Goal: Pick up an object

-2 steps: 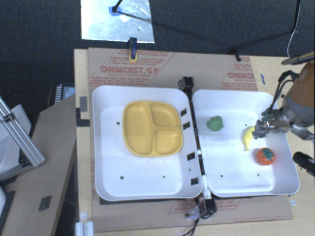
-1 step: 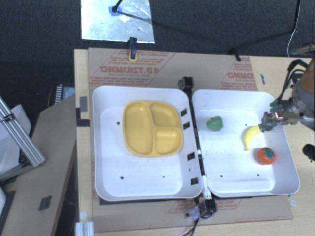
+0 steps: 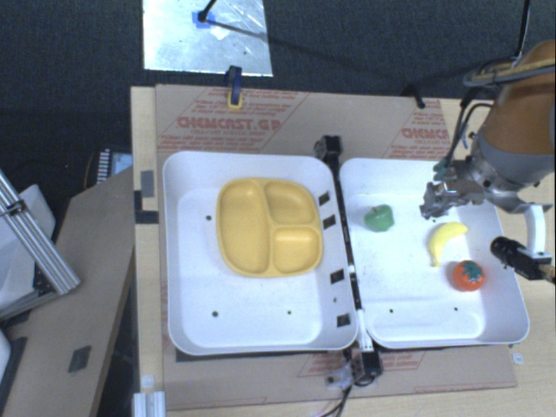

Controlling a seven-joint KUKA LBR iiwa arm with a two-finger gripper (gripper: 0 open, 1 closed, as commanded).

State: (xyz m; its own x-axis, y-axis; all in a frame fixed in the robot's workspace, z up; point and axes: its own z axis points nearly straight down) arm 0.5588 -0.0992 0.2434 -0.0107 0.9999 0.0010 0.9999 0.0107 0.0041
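Your right white bin (image 3: 408, 320): green plastic pepper (image 3: 378, 218), yellow plastic banana (image 3: 445, 240), orange plastic tomato (image 3: 467, 275). Your pincer (image 3: 437, 200) hovers above the banana, grip state unreadable.

The bench (image 3: 113, 233) is pale wood, and over its middle lies a sheet of brown cardboard (image 3: 287, 124) with faded red print — it shows above and below the bins. A yellow clamp (image 3: 234, 88) grips the sheet's far edge. Two shallow white bins rest side by side on the cardboard, touching along a dark hinged seam: the left bin (image 3: 187, 311) and the right bin (image 3: 417, 324). Beyond the cardboard, on dark carpet, a shiny silver sheet (image 3: 208, 24) lies flat — a strip of blue tape (image 3: 201, 19) on it.
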